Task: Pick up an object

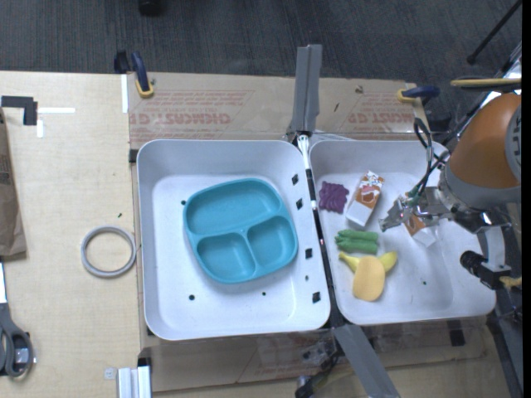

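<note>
The bench (66, 164) is pale, smooth wood-tone board, with a sheet of printed cardboard (216, 110) under the far edge of the bins. Left bin (158, 222) — shallow white plastic, rounded corners — carries a glossy turquoise plate (241, 230), moulded into three compartments. Right bin (440, 288), same white plastic, has the small stuff bunched in its left half. My arm (489, 152) comes in from the right, its orange band rounded and shiny over the grey wrist.

Smaller now: a little carton (365, 199), white with an orange-red print, lies tilted near the bin's middle; just left of it a knobbly purple grape bunch (333, 196). Below those, a ridged green pod (358, 240), then a smooth yellow banana (373, 262) touching a plump yellow-orange pear-shaped fruit (369, 282). Out on the bench, a thin grey ring (109, 250).

My tool (406, 216) sits low over the right bin, just right of the carton — metal parts and cable crowd together there, so I cannot tell whether it is spread or pressed together. I cannot make out anything caught in it.
</note>
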You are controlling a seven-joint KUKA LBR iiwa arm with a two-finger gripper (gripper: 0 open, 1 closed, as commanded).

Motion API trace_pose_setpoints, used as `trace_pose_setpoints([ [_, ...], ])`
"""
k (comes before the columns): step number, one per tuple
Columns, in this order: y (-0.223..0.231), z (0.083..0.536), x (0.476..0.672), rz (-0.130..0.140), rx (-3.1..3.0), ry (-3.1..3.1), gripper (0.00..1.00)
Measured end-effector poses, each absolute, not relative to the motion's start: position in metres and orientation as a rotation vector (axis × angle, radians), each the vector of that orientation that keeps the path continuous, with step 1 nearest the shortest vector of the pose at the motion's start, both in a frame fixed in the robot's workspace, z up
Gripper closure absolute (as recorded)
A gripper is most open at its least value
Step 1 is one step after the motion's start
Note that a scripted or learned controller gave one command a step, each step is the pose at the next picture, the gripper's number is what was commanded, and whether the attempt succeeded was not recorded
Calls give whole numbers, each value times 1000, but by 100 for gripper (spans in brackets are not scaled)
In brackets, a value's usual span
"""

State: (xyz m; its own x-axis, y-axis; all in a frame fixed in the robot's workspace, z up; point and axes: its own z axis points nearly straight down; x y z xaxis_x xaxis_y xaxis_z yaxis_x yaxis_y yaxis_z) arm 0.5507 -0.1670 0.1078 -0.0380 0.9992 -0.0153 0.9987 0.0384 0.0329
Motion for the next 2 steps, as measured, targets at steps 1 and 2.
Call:
trace_pose_setpoints([
  [1,-132,108,603,22,2262,2138,0],
  [2,-110,107,546,28,2171,2223,0],
])
